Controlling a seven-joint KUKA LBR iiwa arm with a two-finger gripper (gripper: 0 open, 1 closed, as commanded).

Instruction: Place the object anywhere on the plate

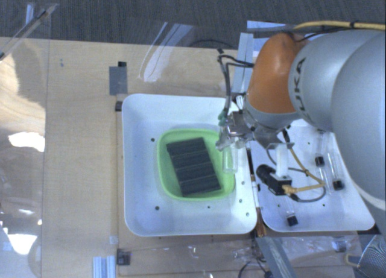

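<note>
We see the dark ridged block [193, 167] lying flat on the green plate [164, 168] in the left bin [136, 150], so we judge the task already met. The gripper [230, 159] hangs over the plate's right rim, just beside the block, which lies to its left. The block's long axis runs from far-left to near-right, roughly alongside the gripper rather than pointing at it. We cannot tell whether the gripper is released or clenched, and we see nothing held in it. Any coming move, we judge, is a lift clear of the plate.
</note>
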